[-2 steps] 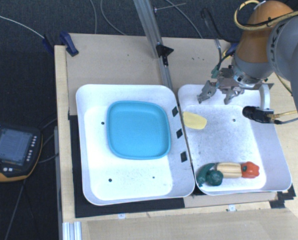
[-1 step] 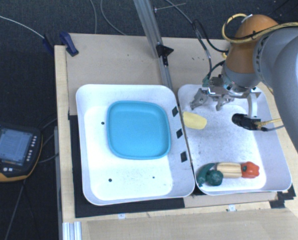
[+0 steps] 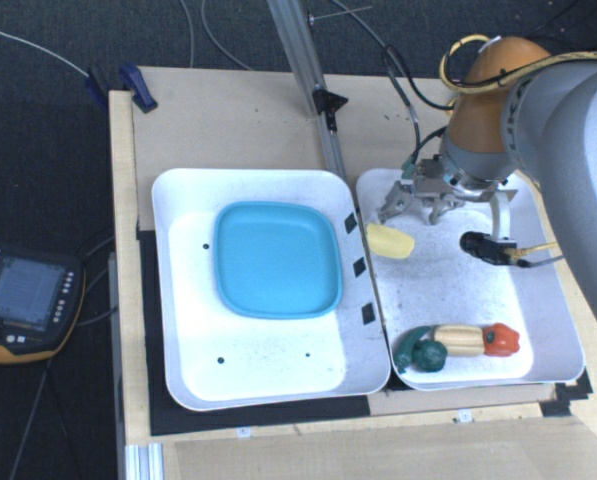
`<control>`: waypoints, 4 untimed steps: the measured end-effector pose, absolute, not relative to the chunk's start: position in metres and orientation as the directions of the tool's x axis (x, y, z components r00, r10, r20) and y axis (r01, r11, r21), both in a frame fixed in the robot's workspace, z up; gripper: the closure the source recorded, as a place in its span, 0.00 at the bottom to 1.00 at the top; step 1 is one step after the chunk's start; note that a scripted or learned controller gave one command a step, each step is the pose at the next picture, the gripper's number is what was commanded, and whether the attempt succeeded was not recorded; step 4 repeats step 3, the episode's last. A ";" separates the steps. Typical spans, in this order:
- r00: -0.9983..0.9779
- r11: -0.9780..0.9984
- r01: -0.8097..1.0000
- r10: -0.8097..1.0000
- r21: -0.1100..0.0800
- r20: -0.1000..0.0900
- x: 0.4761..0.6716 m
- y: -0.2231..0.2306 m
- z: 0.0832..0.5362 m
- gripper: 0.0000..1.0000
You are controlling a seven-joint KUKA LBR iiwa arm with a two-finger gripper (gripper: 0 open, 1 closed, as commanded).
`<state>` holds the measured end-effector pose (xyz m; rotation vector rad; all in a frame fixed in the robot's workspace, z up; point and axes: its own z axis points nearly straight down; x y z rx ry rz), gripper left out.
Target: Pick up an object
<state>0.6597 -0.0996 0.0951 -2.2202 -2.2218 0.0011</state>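
Gripper (image 3: 419,204), open and empty, sits just beside the yellow piece (image 3: 390,240); approach stage, likely shift over, lower, close.

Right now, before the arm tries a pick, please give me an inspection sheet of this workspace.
Surface: wooden bench bearing two white bins, left bin and right bin.
Job's things: in right bin, yellow piece by its left wall; green piece, tan piece, red piece in a row at near edge.
Clutter: blue plate in left bin.
Grippers: gripper over right bin's far end, apart from yellow piece.
Cables: thin cables on dark floor behind bench.
Surroundings: control pendant left of bench; metal pole; blue clamp at bench corner.
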 end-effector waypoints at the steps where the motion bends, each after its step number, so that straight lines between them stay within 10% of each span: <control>1: -0.001 0.001 1.000 1.000 0.001 0.000 0.660 -0.099 0.107 1.00; 4: -0.001 0.001 1.000 1.000 0.005 0.000 0.675 -0.099 0.208 1.00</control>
